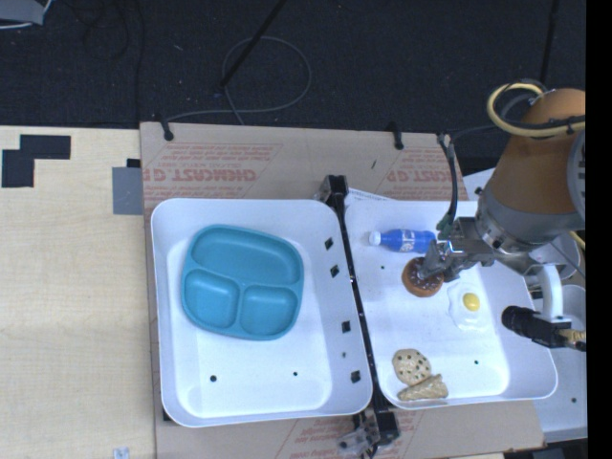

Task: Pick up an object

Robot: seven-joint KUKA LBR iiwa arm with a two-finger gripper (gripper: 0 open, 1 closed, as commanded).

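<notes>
Overhead, the gripper (432,264) sits low in the right bin (535,385), right over a round brown doughnut (422,281) whose top edge it hides, so I cannot tell how its tips stand. Just above lies a glossy blue-labelled bottle (402,240), to the right a fried egg (469,304) (white, yellow yolk), and near the front rim a speckled cookie (410,361) touching a tan wedge (424,388), with bare floor mid-bin. Smooth and blue, a three-compartment plate (243,281) fills the left bin's (182,390) back half.

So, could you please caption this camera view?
Two-finger gripper over round brown doughnut in right white bin; blue compartment tray left.
</notes>
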